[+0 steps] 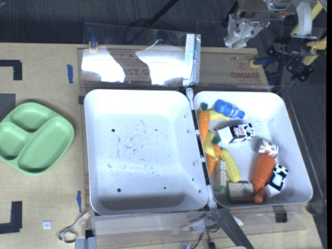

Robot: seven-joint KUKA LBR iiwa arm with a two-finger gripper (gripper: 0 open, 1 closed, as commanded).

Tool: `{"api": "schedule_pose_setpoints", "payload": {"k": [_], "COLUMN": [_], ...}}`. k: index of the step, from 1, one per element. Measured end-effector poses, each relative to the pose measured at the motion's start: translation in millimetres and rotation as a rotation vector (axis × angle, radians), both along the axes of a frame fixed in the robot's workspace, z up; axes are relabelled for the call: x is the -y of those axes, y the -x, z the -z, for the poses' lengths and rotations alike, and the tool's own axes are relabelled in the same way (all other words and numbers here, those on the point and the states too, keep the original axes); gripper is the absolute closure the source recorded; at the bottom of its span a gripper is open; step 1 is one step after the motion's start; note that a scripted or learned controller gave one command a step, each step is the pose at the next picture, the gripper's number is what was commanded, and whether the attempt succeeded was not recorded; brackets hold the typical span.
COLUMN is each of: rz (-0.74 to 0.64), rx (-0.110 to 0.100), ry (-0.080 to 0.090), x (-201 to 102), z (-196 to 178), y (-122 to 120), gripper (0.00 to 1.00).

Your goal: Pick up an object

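My gripper (237,37) hangs high above the back edge of the bench, beyond the right bin (290,123). Nothing shows between its fingers. In the right bin lie several toys: a blue bottle (227,108), an orange carrot (204,122), a black-and-white cow block (239,132), a yellow banana (210,147), a corn cob (230,165), a large orange carrot (262,171), a small red-and-white piece (268,149), a black-and-white piece (279,177) and a speckled block (239,191). They crowd the bin's left side and front.
The left bin (140,149) has only faint marks on its floor. A green divided plate (33,136) sits on the bench at the far left. A clear plastic panel (140,56) stands behind the left bin. Cables and yellow fittings (306,30) hang at the upper right.
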State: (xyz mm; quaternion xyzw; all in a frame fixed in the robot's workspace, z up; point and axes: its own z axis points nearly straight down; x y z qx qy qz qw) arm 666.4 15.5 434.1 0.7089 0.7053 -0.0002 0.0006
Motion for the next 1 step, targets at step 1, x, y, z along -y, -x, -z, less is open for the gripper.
{"api": "schedule_pose_setpoints", "payload": {"k": [1], "rz": [0.0], "rx": [-0.001], "ry": [0.0], "x": [-0.3], "z": [0.2], "y": [0.0], "gripper": [0.0]}}
